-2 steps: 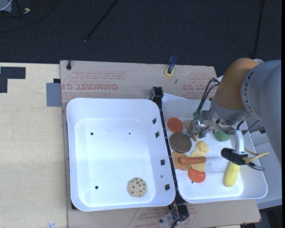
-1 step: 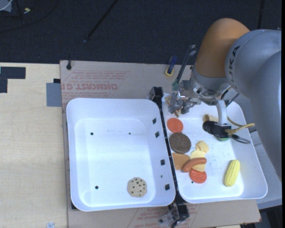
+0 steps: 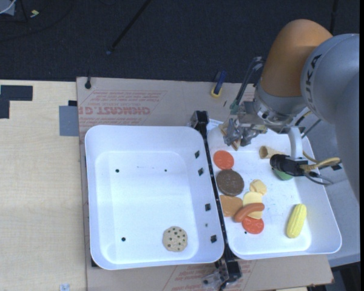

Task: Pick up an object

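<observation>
Looming closest to the lens, the grey arm [image 3: 333,71] with its orange band reaches in from the right and bends down toward the far end of the right bin [image 3: 327,238]. Its claw [image 3: 238,139] hangs over that bin's far left corner, close to the wall the two bins share. Whether it is apart or together cannot be told from this angle, and no piece can be made out in its grasp.

Just in front of the claw, an orange-red disc [image 3: 223,159] lies flat on the bin floor. It is the nearest of the pickable pieces. A small tan scrap [image 3: 264,152] lies to the claw's right. A dark brown round biscuit [image 3: 230,182] sits in front of the disc, almost touching it.

Nearer the front is a loose heap (pieces overlapping):
- pale yellow chunks [image 3: 255,193]
- a tan slice [image 3: 229,205]
- a reddish sausage [image 3: 249,211] lying across the slice
- a red round slice [image 3: 253,225] at the front edge

A yellow corn cob [image 3: 296,220] lies apart from the heap, toward the right wall.

In the left bin [image 3: 90,162], a speckled cookie [image 3: 175,239] lies alone near the front. Both bins rest on a cardboard sheet [image 3: 127,105] with red print. A blue and yellow clip [image 3: 218,85] sits at the sheet's far edge. The pale wooden bench [image 3: 30,193] stretches away to the left.
</observation>
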Robot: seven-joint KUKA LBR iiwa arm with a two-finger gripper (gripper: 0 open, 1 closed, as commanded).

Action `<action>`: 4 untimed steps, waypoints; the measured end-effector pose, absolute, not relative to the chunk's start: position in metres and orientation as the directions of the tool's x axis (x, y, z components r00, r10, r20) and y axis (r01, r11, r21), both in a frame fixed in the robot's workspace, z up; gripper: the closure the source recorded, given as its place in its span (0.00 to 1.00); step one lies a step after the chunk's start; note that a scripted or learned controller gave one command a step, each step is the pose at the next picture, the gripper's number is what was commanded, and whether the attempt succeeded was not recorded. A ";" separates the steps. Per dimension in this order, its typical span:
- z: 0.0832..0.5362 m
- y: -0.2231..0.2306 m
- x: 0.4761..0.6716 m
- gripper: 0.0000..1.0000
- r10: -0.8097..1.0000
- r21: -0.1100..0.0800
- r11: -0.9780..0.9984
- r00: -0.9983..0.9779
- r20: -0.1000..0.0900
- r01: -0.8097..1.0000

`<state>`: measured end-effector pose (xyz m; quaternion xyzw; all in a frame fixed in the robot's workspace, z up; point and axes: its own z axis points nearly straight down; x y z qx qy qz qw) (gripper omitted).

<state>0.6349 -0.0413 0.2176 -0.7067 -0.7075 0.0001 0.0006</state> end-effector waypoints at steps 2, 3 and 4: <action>0.207 -0.083 0.530 1.00 1.000 -0.005 -0.004 0.004 0.000 1.000; 0.217 -0.031 0.566 1.00 1.000 0.000 0.004 -0.004 0.002 1.000; 0.196 -0.003 0.513 1.00 1.000 -0.008 0.000 0.000 0.002 1.000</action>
